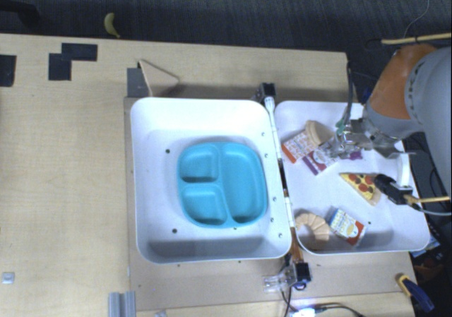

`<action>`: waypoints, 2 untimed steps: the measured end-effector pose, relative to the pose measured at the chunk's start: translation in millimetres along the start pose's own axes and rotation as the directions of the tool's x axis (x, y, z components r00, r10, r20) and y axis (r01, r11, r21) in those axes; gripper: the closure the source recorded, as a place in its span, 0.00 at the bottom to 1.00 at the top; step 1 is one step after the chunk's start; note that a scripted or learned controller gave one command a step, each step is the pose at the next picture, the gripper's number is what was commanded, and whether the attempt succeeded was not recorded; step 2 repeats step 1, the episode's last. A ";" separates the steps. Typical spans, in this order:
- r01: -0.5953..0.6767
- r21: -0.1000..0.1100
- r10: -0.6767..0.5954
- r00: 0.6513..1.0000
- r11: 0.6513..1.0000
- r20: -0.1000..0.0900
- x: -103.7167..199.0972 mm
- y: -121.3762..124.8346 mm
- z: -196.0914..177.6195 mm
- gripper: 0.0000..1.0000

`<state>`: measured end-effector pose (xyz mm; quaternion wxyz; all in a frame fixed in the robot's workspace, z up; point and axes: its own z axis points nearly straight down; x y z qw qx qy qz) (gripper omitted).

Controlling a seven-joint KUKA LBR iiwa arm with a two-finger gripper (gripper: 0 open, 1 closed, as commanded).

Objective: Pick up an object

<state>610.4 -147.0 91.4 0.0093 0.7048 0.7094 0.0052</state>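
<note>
Packet, red-and-purple, lies in the right bin, just left of the jaws and under them. Cannot tell if jaws are apart or together. Judgement: centre over the packet, drop straight, avoid the pizza slice nearby.

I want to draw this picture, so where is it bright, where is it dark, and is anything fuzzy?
In the camera view, the left bin around the blue tray looks bright white, with soft grey shadow along its near wall; the carpet at the top is dark; the arm at the right looks slightly blurred, and small toys like the pizza slice lack fine detail.
</note>
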 end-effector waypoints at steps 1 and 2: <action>-0.001 0.004 0.001 1.000 1.000 0.001 -1.0 -1.4 0.9 0.00; -0.001 0.004 0.001 1.000 1.000 0.001 -1.0 -1.4 0.9 0.00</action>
